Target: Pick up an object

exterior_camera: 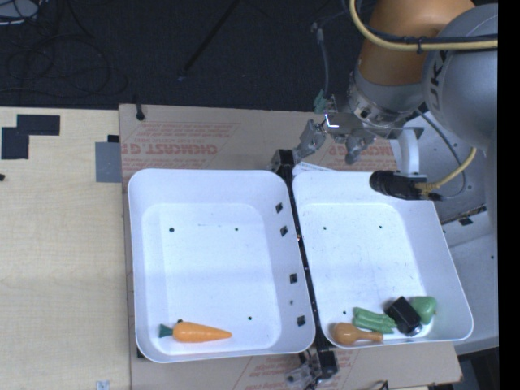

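An orange carrot with a green top lies at the front of the left bin. In the right bin's front corner sit a tan pear-shaped toy, a green pea pod, a black block and a light green piece. My gripper hangs above the back edge of the right bin, near the divider. Its two fingers stand apart, open, with nothing between them. It is far from all the objects.
A black clip strip joins the two bins down the middle. Brown cardboard lies under the bins. A black cylinder on the arm's cabling hangs over the right bin's back rim. The wooden bench stretches to the left.
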{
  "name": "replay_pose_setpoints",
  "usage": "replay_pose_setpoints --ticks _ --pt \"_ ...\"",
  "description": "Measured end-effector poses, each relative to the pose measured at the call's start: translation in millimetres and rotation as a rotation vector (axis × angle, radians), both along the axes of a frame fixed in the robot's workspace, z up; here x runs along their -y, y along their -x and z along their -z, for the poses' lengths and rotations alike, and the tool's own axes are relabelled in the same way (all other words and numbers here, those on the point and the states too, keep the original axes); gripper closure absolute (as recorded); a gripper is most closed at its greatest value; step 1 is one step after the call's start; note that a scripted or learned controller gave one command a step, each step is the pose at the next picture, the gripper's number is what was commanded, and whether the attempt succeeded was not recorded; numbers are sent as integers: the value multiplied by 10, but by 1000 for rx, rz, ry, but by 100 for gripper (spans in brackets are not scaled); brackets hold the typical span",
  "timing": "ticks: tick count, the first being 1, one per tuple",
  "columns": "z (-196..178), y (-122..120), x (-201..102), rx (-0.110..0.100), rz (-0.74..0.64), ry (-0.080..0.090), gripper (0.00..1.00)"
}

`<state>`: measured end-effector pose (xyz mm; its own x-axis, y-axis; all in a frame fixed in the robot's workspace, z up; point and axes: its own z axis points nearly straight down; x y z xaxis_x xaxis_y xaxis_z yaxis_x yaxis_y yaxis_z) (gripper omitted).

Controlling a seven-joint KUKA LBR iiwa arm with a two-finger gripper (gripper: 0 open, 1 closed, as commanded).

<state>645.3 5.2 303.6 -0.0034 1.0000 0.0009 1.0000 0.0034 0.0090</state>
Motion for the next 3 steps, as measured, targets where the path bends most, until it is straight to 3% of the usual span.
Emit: replay_pose_setpoints --ticks 1,2,3 --pt "-84 18 -1129 -9 -8 -3 0" --pt "-171 17 -1065 -14 -3 2 100" --pt "-592 13 -1559 -8 -2 -1 100"
